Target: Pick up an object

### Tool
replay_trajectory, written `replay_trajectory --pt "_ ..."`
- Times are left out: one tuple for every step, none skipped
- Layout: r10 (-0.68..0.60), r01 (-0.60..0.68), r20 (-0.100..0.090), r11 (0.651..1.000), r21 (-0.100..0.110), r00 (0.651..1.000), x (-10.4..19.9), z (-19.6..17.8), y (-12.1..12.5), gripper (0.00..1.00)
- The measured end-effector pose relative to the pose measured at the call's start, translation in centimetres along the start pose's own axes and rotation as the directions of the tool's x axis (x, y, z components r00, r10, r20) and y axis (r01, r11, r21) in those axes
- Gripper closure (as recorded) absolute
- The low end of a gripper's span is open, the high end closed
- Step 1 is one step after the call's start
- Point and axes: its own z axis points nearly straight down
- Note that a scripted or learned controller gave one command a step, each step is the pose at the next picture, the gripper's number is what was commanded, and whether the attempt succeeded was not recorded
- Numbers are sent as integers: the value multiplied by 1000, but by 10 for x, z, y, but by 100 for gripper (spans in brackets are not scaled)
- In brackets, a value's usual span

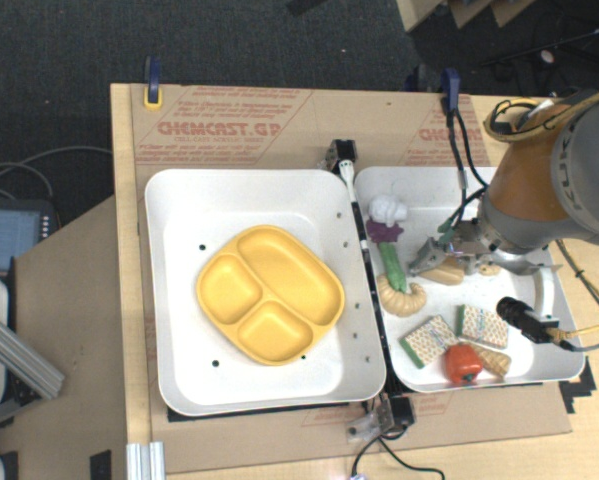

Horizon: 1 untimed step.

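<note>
On the counter [129, 268] I see two white bins. The left bin [169, 218] holds a yellow plate [269, 293] with three dips; it looks stiff, wide and slippery, so I would skip it. In the right bin [569, 363] small toys lie close together: a green stick [392, 265], a tan ring [401, 300] just below it, and a red tomato [463, 363] at 6 o'clock. The tomato looks light and round, so I would squeeze its middle. My hand [449, 258] hangs at 12 o'clock above the toys. I cannot tell its state.
</note>
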Motion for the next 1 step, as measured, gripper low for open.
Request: replay_trajectory --pt "0 0 1 1000 -2 1000 -40 -1 49 0"
